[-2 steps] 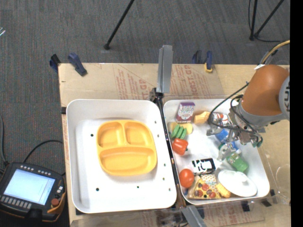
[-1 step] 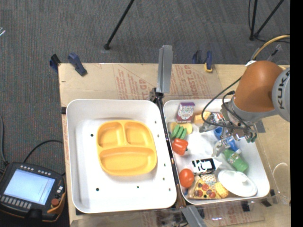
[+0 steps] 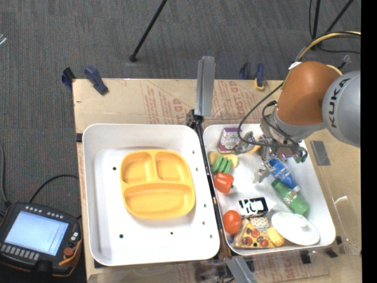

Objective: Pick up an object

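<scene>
My gripper (image 3: pixel 269 168) hangs low in the right bin (image 3: pixel 323 202), under the orange band of the arm (image 3: pixel 306 99). It is right against a small blue bottle-like object (image 3: pixel 282 171), which lies just to its right. A green bottle (image 3: pixel 293 197) lies just below the blue one. Whether the blue object is held cannot be made out. To the left of the gripper lie a green vegetable (image 3: pixel 222 164), a yellow piece (image 3: pixel 232 158) and a red pepper (image 3: pixel 224 183).
The right bin also holds a purple packet (image 3: pixel 230 138), a black-and-white card (image 3: pixel 253 205), a red tomato (image 3: pixel 231 221), a pizza slice (image 3: pixel 257 234) and a white lid (image 3: pixel 294 227). In the left bin (image 3: pixel 97 158) sits a yellow divided plate (image 3: pixel 158 183).
</scene>
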Available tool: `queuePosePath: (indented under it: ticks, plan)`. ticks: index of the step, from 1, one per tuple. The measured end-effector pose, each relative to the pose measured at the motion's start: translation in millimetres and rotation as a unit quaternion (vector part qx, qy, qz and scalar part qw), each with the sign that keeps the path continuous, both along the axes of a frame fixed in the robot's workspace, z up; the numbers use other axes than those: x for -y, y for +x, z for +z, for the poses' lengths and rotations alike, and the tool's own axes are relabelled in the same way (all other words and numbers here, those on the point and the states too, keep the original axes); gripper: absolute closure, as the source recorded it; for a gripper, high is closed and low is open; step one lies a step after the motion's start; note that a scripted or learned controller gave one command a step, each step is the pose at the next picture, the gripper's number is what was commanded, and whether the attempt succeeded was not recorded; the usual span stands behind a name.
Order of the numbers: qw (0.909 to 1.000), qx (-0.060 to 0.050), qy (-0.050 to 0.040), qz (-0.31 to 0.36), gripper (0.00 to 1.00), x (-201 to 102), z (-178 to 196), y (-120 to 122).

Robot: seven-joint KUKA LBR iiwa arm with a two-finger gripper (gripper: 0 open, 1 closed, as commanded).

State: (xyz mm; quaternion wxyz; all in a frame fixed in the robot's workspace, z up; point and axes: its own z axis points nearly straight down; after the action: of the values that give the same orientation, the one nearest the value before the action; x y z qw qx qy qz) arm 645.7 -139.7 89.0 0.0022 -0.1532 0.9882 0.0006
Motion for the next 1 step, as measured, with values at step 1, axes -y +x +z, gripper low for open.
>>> queuePosePath:
  ticks: [1]
  plan:
    - [0.9990, 0.000, -0.0003, 0.044, 0.00, 73.2, -0.2, -2.5]
